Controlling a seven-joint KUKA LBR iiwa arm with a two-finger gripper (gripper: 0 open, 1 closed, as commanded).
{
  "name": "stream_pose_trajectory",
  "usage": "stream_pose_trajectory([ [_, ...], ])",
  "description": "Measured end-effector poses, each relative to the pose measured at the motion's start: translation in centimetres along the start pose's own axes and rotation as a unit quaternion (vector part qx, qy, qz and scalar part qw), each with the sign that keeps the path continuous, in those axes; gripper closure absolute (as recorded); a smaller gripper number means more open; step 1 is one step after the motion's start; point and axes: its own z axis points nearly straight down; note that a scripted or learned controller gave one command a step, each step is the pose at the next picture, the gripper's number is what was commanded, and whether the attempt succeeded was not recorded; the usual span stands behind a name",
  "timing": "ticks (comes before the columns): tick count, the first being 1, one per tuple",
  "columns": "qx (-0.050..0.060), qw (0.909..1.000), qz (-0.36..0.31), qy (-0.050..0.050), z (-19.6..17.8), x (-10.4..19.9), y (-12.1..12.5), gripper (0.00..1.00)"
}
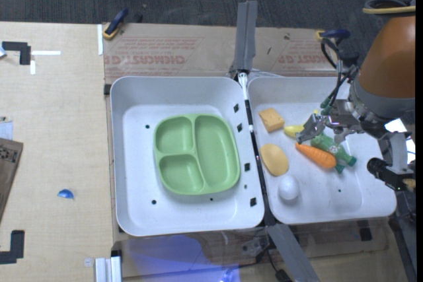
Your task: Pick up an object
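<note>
The right bin (370, 205) holds several toy foods. An orange carrot (316, 155) with a green top (344, 160) lies in the middle. Further left are a tan oval piece (274, 159), a white egg (288, 188), a yellow-orange block (271, 119) and a small yellow piece (293, 131). My gripper (322, 135) hangs just over the carrot, its fingers spread apart on either side of a green item (325, 142). I see nothing lifted between them.
The left bin (125, 162) carries a green divided plate (196, 154). A grey divider bar (246, 36) runs between the bins at the back. The arm's orange band (393, 56) and cables loom over the right bin's far right side.
</note>
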Motion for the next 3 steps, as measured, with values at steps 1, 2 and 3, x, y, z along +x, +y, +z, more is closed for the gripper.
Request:
stream_pose_trajectory([
  [1, -0.001, 0.9992, -0.041, 0.000, 12.4, -3.5, 0.9, 0.00],
  [2, 0.000, 1.0000, 0.007, 0.000, 12.8, -1.5, -4.5, 0.00],
  [3, 0.000, 1.0000, 0.009, 0.000, 12.0, -1.5, -4.5, 1.00],
])
